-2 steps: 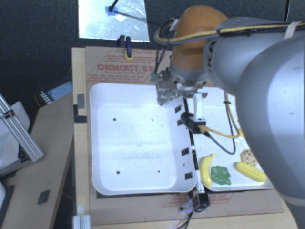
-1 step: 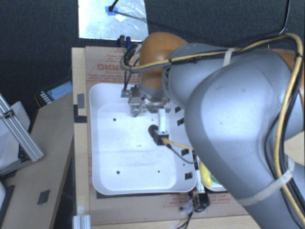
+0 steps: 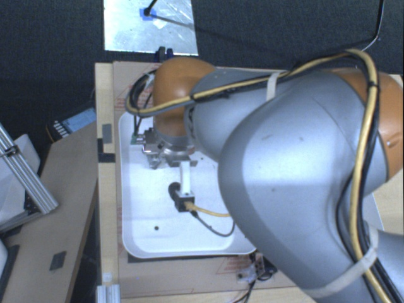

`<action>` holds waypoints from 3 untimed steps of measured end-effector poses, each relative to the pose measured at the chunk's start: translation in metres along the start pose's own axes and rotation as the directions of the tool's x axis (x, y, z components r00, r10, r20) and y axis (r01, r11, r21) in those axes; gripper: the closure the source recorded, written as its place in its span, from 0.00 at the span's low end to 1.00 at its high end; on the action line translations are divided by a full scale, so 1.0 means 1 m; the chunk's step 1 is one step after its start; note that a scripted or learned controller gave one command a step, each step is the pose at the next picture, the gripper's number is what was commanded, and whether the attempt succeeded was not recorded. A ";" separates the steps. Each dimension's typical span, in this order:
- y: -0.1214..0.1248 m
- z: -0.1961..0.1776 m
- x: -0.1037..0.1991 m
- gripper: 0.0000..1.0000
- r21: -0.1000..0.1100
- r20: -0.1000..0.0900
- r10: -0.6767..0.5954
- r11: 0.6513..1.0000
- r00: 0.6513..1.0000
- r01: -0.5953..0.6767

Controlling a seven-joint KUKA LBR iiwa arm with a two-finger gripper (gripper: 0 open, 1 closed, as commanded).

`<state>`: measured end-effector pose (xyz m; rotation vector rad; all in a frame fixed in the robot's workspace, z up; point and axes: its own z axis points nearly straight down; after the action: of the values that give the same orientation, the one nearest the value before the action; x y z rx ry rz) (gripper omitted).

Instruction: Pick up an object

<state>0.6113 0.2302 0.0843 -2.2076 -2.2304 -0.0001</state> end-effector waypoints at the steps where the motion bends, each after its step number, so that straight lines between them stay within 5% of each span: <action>1: -0.050 -0.090 0.007 1.00 -0.007 -0.002 0.003 1.000 1.000 -0.003; 2: -0.012 -0.083 0.004 1.00 -0.006 0.001 0.007 1.000 1.000 -0.007; 3: -0.081 -0.119 0.006 1.00 0.000 0.001 0.003 1.000 1.000 -0.003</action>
<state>0.5309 0.2352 0.2033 -2.2112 -2.2277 0.0014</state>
